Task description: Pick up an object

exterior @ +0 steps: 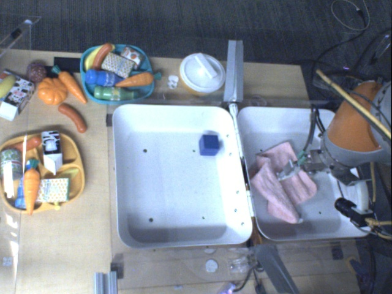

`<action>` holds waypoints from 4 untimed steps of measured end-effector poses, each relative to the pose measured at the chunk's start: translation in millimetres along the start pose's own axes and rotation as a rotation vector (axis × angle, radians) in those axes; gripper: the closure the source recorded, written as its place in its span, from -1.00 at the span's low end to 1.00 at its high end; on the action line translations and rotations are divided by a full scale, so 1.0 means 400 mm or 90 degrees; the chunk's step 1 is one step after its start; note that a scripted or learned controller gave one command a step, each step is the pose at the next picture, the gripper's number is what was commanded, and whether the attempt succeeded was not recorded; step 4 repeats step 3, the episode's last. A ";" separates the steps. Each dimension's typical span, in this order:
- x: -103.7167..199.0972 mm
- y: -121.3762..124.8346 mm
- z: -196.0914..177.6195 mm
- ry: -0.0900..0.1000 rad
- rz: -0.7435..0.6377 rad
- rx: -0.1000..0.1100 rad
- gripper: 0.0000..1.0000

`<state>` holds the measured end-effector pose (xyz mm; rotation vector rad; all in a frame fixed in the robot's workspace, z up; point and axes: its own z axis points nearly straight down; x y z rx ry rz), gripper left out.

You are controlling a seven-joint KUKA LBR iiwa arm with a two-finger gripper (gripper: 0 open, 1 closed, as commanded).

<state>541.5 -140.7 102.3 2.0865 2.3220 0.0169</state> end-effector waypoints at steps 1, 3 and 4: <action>0.105 0.106 0.032 0.003 -0.022 0.003 -1.00; 0.159 0.304 -0.204 0.004 -0.043 0.010 1.00; 0.159 0.304 -0.204 0.004 -0.043 0.010 1.00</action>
